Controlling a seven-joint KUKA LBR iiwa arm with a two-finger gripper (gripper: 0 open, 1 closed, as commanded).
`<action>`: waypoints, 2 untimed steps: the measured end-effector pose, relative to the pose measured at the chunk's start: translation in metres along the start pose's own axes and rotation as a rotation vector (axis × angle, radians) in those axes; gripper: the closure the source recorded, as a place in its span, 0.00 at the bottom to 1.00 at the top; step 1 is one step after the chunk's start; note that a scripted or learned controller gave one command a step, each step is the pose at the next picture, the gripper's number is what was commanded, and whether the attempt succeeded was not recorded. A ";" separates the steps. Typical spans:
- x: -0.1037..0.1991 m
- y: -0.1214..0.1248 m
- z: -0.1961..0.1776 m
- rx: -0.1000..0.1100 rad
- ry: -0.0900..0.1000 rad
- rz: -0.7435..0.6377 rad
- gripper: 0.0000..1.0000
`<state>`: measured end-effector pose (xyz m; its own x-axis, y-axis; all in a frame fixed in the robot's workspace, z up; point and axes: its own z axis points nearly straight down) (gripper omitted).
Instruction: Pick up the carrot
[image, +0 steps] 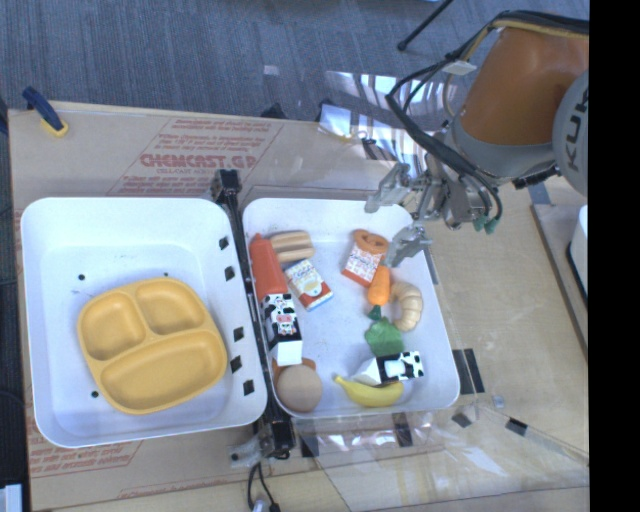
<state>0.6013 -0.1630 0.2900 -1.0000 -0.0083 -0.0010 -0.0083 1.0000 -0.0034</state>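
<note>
On the left, a white bin sits on the desk and holds a yellow divided plate, lying flat and slightly turned. Just beside it, touching along a black-clipped seam, is the right bin, crowded with toy food. Along its left wall lies a long red-orange packet, and below that a black-and-white carton, then a brown egg near the bottom edge. A bun and a small snack box lie toward the middle. Further right are an orange pouch, the carrot just under it with its green top pointing down toward a green item, and a croissant touching the carrot's right side. A banana lies at the bottom, partly covered by another small black-and-white carton.

The hand hangs over the bin's upper right corner, its fingers spread apart with nothing between them, one tip close above the carrot. Cables hide much of the wrist, and the arm is cut off at the right.
</note>
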 end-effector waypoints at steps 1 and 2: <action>0.004 -0.035 0.156 -0.005 0.014 0.222 0.00; 0.014 -0.044 0.190 -0.003 -0.015 0.413 0.00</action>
<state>0.5879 -0.2075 0.1003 -0.9190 0.3940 -0.0159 0.3940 0.9191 0.0037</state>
